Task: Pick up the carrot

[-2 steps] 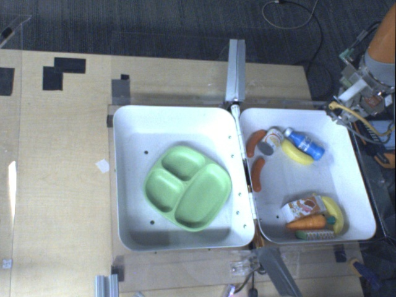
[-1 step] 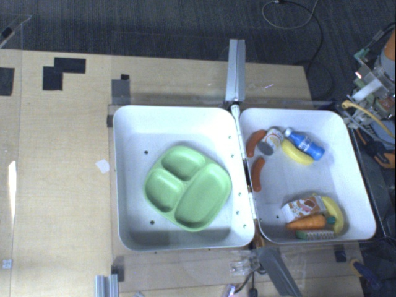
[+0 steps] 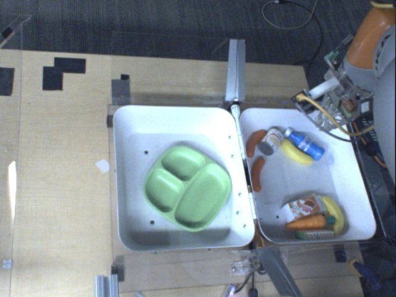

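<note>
"Grey wrist, orange band above it: report gripper position and condition," says the operator.

"The gripper (image 3: 327, 109) hangs over the far right corner of the right bin (image 3: 365, 184), about at the rim. Whether it is released or clenched cannot be told from this view. Nothing is seen held in it."

"Items nearest the gripper?"

"A blue bottle (image 3: 305, 145) lies across a yellow piece (image 3: 297, 156), with a small can (image 3: 269, 143) just beside them. Two reddish sausages (image 3: 255, 159) lie along the bin's left wall. The left bin (image 3: 124, 166) holds a green divided plate (image 3: 189, 186)."

"Locate the carrot."

"The carrot (image 3: 306, 223) lies on its side at the near end of the right bin, well apart from the gripper. Its long axis runs roughly left to right. A small carton (image 3: 299, 208) touches its far side. A banana (image 3: 335, 213) curves around its right end. The near bin wall is close on the other side."

"Handling properties?"

"Judgement only: it looks like a moulded play-food piece. Expect it to be light, stiff, smooth and not fragile. The taper may let it squirt toward the thin end under pressure."

"Recommended grasp point?"

"Take hold at mid-length, toward the thicker part, closing across the short axis. Clearance is tight on the carton side, so the carton may be nudged or caught."
</note>
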